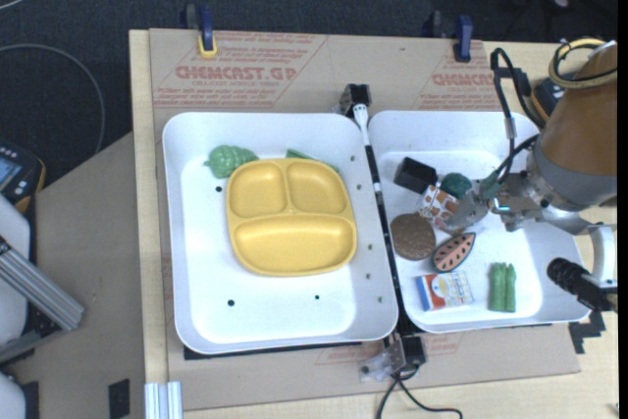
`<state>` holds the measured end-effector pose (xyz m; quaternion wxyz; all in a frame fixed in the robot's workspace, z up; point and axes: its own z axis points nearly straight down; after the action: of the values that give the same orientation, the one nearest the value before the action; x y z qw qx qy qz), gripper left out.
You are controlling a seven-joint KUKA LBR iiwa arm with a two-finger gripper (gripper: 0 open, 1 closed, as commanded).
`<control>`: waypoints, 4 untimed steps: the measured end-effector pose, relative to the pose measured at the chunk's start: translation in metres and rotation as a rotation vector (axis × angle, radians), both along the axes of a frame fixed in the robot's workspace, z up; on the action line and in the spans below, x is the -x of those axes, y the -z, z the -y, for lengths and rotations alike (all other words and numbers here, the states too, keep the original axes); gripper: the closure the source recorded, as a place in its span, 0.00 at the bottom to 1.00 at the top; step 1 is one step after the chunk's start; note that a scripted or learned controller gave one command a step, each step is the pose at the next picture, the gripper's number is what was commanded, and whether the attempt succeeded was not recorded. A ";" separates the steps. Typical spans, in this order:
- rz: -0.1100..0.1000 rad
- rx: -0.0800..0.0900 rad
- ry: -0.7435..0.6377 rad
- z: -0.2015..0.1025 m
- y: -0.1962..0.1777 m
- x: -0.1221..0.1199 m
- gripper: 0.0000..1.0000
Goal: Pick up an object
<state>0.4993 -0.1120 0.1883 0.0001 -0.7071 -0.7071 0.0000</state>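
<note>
A: End effector [478,204] sits low in your right bin [520,134], among the small items. Whether it is released or clenched, you cannot tell from this angle.

B: What lies closest?

A: Touching or just left of it, a small printed packet [438,204] and a teal round piece [455,183]. Just below, a reddish seeded slice [453,251] and a brown disc [413,235]. Up-left, a black block [415,176]. Further below, a red-and-white card [444,289] and a green pod [502,287].

B: Any writing?

A: Your surface [294,64] reads "CHEMCAST" in red. Far left, a yellow divided tray [290,216] fills the left bin [196,240].
</note>
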 end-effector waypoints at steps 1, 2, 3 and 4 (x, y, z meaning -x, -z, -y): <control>-0.005 -0.004 -0.007 -0.080 0.004 0.021 0.00; 0.001 -0.001 0.001 -0.075 -0.007 0.020 1.00; 0.004 -0.003 -0.010 -0.158 -0.043 0.012 1.00; 0.017 -0.004 -0.005 -0.172 -0.176 0.019 1.00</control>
<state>0.4807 0.0600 0.3645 -0.0045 -0.7053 -0.7089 -0.0071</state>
